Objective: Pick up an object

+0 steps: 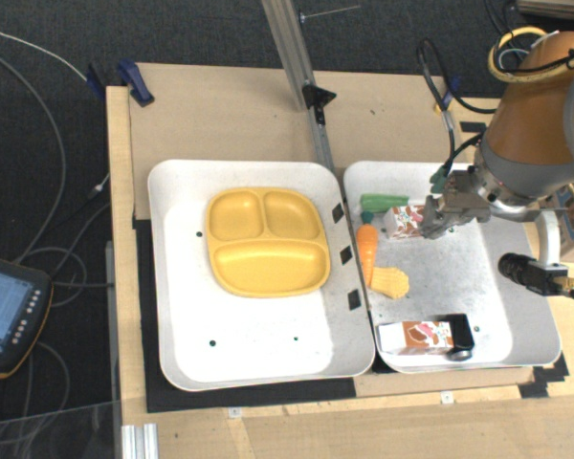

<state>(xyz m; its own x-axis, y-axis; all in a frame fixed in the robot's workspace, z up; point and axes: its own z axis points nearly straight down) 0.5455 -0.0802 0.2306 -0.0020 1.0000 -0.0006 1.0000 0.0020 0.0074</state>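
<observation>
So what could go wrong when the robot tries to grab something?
The gripper sits right by a small red-and-white packet lying close to a green thing and a carrot. It might nudge them instead of catching one. The packet lies flat, so the fingers may slip off it. The carrot lies against the bin's wall, which could block a finger.
</observation>
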